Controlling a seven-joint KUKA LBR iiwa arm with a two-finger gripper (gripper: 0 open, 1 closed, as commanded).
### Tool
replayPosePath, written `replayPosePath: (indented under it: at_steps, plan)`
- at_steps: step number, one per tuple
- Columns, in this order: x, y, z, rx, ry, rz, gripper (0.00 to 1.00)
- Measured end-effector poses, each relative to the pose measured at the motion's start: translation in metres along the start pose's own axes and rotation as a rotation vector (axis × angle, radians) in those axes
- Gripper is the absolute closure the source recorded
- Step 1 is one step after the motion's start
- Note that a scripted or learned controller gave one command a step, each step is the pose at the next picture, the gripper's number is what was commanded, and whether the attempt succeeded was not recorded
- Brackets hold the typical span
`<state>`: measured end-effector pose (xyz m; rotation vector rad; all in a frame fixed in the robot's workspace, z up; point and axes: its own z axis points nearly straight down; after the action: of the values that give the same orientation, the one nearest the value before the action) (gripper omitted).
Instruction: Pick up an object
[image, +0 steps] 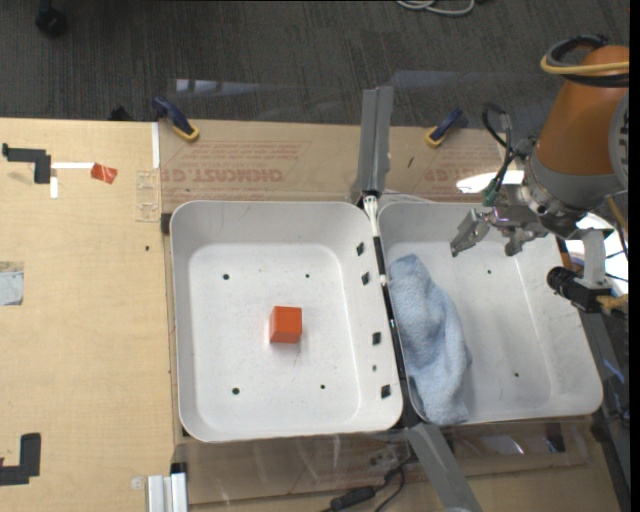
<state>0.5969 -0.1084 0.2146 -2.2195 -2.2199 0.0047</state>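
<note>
Orange block (286, 325) alone in left bin (200, 300); blue towel (430, 335) in right bin (540, 330).

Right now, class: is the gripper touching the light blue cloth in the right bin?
Apart. The camera view shows the gripper above the right bin's upper part, with bare white floor between it and the light blue cloth.
</note>
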Motion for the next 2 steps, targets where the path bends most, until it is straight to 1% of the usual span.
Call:
replayPosePath:
  at_steps: [1,2]
  plan:
    - [-0.001,0.001,-0.007,0.002,-0.001,0.001,1.0]
    - [0.067,-0.024,0.026,0.001,-0.001,0.142,1.0]
